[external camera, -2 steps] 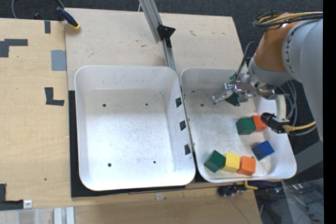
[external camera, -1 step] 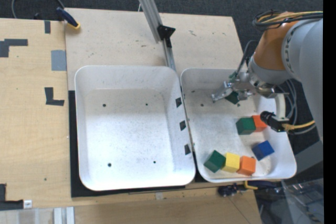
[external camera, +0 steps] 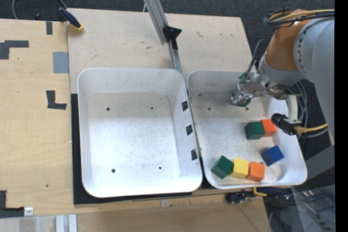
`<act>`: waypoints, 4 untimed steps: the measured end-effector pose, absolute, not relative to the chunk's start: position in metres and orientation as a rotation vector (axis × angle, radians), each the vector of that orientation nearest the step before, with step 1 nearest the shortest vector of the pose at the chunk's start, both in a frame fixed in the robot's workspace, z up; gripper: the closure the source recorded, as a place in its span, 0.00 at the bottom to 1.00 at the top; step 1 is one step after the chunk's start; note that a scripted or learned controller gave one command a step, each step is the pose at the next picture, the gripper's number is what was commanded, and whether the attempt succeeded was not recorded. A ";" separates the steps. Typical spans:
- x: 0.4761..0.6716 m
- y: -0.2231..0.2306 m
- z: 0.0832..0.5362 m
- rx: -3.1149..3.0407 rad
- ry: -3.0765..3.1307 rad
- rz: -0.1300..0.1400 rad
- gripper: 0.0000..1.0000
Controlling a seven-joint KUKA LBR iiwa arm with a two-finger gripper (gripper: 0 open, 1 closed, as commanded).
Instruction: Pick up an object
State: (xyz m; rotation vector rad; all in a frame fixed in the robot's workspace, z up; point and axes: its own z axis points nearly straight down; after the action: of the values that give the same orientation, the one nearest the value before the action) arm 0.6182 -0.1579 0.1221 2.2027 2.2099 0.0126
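I cannot tell how the gripper (external camera: 240, 97) stands, blurred above the right bin (external camera: 209, 117). Nearest, a dark green cube (external camera: 253, 130) touching an orange cube (external camera: 268, 126): probably light, rigid; pinch opposite flat faces.

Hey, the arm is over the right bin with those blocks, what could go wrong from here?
1. The end effector hangs above the blocks' spot, apart from them; a straight descent would likely close on bare floor.
2. The green block touches an orange block; a grasp there could nudge both or slip.
3. The front row sits tight by the right bin rim, so fingers may hit the wall.
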 end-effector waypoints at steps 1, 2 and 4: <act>0.624 -0.151 0.182 2.216 2.222 0.004 1.00; 0.625 -0.150 0.219 2.218 2.221 0.003 1.00; 0.631 -0.055 0.215 2.216 2.229 0.000 1.00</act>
State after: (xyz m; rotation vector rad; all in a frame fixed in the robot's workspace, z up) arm 0.6313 -0.0554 0.2150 2.2164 2.2295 0.0000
